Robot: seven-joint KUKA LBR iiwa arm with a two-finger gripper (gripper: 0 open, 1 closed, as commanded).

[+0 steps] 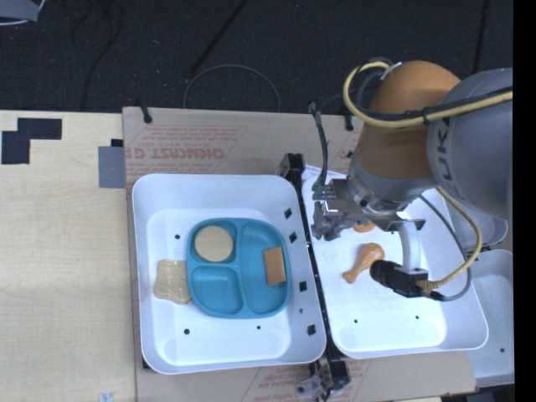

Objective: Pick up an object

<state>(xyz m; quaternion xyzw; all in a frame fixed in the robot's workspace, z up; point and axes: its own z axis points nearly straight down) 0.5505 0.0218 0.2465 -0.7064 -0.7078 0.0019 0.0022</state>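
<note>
The gripper [328, 224] hangs low over the left edge of the right bin [394, 333], and I cannot tell how it is set. An orange drumstick-shaped toy [363, 262] lies on that bin's floor just right of the gripper, apart from it. In the left bin [159, 199] a blue tray [234, 296] holds a round biscuit [213, 243] and a brown block [275, 265], with a pale piece [172, 280] touching its left side.
</note>
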